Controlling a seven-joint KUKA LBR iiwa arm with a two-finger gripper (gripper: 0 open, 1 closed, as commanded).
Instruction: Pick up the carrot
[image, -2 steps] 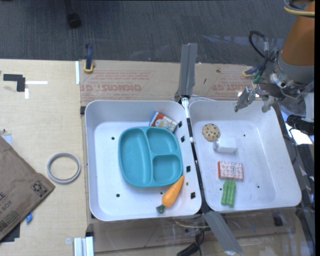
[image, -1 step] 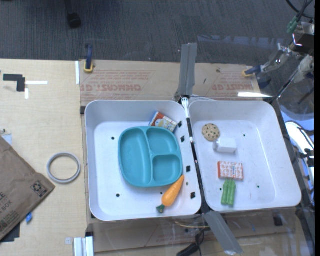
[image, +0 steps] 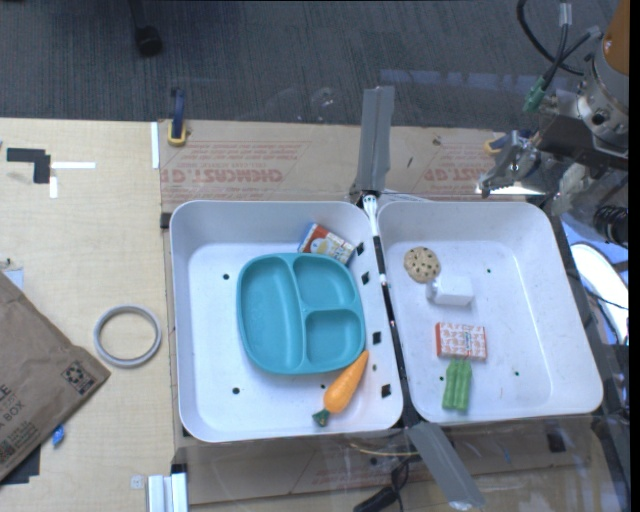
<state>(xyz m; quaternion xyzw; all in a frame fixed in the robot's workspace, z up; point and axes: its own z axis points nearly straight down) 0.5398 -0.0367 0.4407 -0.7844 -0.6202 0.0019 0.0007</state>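
Carrot (image: 344, 386) lies in the left bin (image: 190, 300), at the near edge, touching the teal divided plate (image: 298, 312). Over by the right bin's (image: 560, 300) far corner, the gripper (image: 515, 160) hangs above the rim, well apart from it, gripping nothing visible.

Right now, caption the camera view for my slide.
Carrot lies in the left bin beside the teal plate; gripper hovers beyond the right bin.
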